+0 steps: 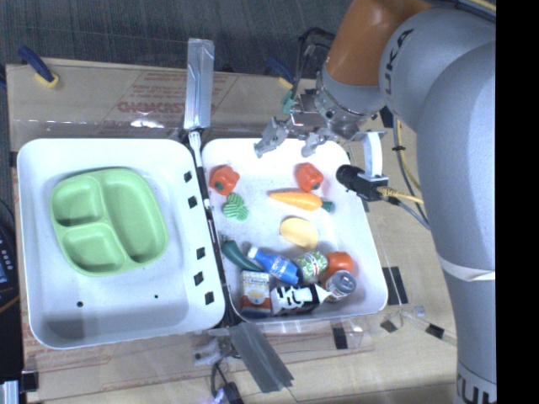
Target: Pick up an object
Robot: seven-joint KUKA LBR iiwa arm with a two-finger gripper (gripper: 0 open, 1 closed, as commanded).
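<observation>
My gripper [290, 142] hangs over the far edge of the right bin [362, 225], open, with nothing between its fingers [268, 144]. Below it in that bin lie a red pepper [309, 176], a carrot [296, 199], a second red pepper [223, 179] at the left, a green striped piece [236, 208] and a pale yellow lemon-like piece [299, 232]. Nearer the front sit a blue bottle [274, 264], a green can [312, 265], a red can [339, 274], a dark green vegetable [231, 252] and small cartons [278, 298].
The left bin [34, 251] holds a green divided plate [108, 220]. A metal divider bar [199, 82] stands between the bins at the back. The arm's grey body [446, 141] fills the right side above the bench.
</observation>
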